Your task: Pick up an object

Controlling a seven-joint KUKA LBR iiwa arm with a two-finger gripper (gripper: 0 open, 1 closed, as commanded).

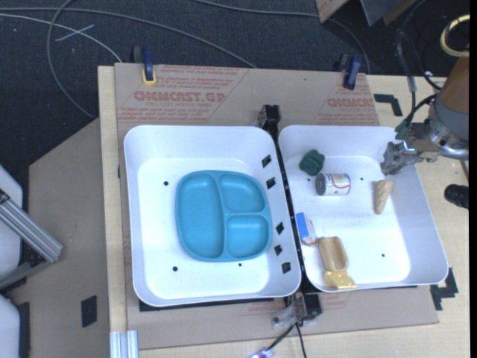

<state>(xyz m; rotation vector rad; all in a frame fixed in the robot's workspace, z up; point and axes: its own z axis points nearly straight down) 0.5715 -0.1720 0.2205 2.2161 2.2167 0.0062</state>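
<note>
My gripper point(393, 160) hangs over the right bin's point(425, 222) far right edge, at the end of the grey arm reaching in from the right. Nothing shows under it. Just below and left of it lies a pale beige piece point(382, 195). Further left a small silver can point(333, 184) lies on its side, with a dark green lump point(311, 161) behind it. Near the front of this bin lie a tan and yellow object point(335, 261) and a small blue and white item point(304, 227).
The left bin point(149, 162) holds a blue divided plate point(222, 215). A black clamp strip point(274, 192) runs between the two bins. Cables cross the dark floor behind the bench, and cardboard boxes stand at the top right.
</note>
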